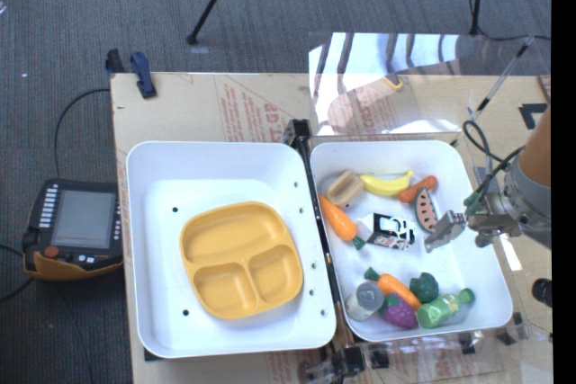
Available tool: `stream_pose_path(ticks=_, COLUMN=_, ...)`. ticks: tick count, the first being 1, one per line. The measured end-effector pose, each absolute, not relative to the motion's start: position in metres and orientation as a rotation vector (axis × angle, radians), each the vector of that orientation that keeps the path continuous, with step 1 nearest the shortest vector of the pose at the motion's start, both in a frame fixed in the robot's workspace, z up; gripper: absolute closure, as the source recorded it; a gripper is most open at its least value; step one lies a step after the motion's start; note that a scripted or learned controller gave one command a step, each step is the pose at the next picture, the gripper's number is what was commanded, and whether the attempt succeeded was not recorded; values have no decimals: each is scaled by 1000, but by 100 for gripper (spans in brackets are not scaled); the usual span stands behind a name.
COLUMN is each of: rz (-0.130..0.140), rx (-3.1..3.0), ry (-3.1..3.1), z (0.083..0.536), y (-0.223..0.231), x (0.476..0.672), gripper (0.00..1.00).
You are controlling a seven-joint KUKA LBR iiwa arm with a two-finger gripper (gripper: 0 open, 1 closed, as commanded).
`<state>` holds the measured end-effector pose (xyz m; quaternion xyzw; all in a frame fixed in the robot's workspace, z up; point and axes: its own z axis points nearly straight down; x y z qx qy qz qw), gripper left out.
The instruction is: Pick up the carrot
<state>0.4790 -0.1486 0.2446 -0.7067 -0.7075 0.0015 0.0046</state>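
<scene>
Camera view: fingers (447, 232) spread, holding nothing; carrot (339, 219) well apart, right bin (481, 193).

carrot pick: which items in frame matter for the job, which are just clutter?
Job:
- carrot, right bin, by its left wall
- pincer, above the right bin's right side, holding nothing
- right bin

Clutter:
- banana
- watermelon slice
- second small carrot, near front
- grapes
- green bottle
- yellow divided plate, left bin
</scene>
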Motion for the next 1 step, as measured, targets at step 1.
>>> stream_pose_path(ticks=1, rz=12, rx=-2090, ry=-2318, z=134, y=-130, x=472, gripper=0)
